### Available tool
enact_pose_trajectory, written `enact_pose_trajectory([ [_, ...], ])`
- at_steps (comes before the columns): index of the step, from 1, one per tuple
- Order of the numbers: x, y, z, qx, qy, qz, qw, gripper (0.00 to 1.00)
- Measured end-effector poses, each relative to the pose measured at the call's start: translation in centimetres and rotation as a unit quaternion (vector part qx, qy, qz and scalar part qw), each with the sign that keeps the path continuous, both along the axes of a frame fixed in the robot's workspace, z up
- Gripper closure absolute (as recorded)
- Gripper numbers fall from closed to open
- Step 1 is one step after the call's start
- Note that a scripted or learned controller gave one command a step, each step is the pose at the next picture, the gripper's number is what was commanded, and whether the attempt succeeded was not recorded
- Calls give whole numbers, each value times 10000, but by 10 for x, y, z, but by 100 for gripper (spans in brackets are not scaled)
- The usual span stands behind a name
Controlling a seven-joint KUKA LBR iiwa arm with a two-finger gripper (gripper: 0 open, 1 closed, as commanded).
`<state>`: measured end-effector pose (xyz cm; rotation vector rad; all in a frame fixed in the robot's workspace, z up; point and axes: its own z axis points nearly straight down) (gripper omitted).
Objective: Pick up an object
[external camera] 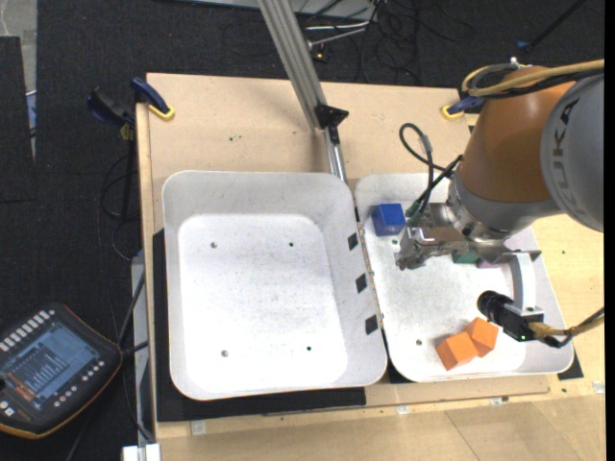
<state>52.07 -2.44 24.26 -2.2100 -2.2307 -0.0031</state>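
The end effector (415,254) is hanging low in the right bin (423,349) just beside the blue cube (388,218), apparently lining up a grasp, its grip state unclear.

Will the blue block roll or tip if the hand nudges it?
Probably not: the blue block looks boxy with flat faces, so it should slide. It looks small and rigid, likely light. It sits near the right bin's wall, which may stop it.

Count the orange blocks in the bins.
2, both in the right bin, near its front right corner: larger orange block and smaller orange block touching it. The arm may hide others.
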Motion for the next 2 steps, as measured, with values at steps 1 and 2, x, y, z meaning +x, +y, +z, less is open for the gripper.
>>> enact_pose_trajectory([
  [1, 5, 45, 3, -5, -1, -5, 10000, 100],
  [2, 1, 103, -9, -5, 18, -7, 10000, 100],
])
